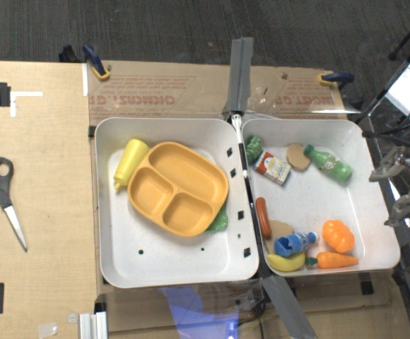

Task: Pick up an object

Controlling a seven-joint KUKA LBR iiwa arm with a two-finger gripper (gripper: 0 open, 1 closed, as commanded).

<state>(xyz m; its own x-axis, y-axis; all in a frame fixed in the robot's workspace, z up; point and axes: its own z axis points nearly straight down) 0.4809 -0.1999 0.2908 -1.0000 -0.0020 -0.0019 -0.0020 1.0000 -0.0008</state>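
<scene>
The left bin (113, 260) holds an orange three-part plate (177, 188), a yellow bottle (129, 162) lying at the plate's left, and a green item (221, 222) half hidden under the plate's right edge. In the right bin (375, 210) lie a green bottle (329, 163), a tan disc (298, 157), a red and white carton (272, 167), a small green piece (253, 149), a red sausage (263, 217), a blue bottle (293, 243), a banana (286, 262), an orange pepper (338, 236) and a carrot (336, 260).
Scissors (0, 189) lie on the wooden table left of the bins. Cardboard (155, 94) with blue clamps sits behind the bins, and a grey strip (241, 76) runs down to the divide between them. Metal brackets (399, 182) stand at the right bin's outer edge.
</scene>
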